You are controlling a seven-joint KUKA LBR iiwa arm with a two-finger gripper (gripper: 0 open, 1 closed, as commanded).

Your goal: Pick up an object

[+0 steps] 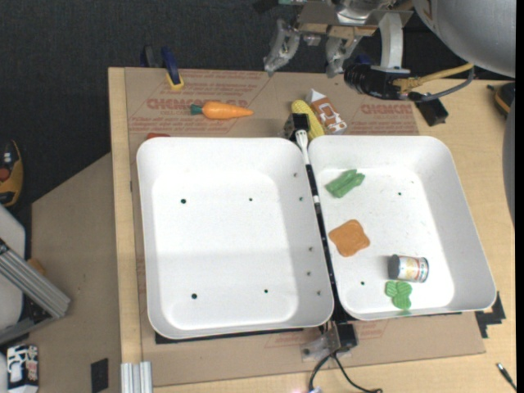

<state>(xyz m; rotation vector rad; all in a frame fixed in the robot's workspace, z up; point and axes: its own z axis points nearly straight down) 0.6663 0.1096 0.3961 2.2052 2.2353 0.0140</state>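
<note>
tan bench [74,219], dark, perhaps carpeted floor [57,31]

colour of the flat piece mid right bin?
Orange flat piece, clearest in the camera view.

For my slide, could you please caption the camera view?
Open gripper poised beyond the bins; right bin holds green pods, an orange piece and a can.
</note>
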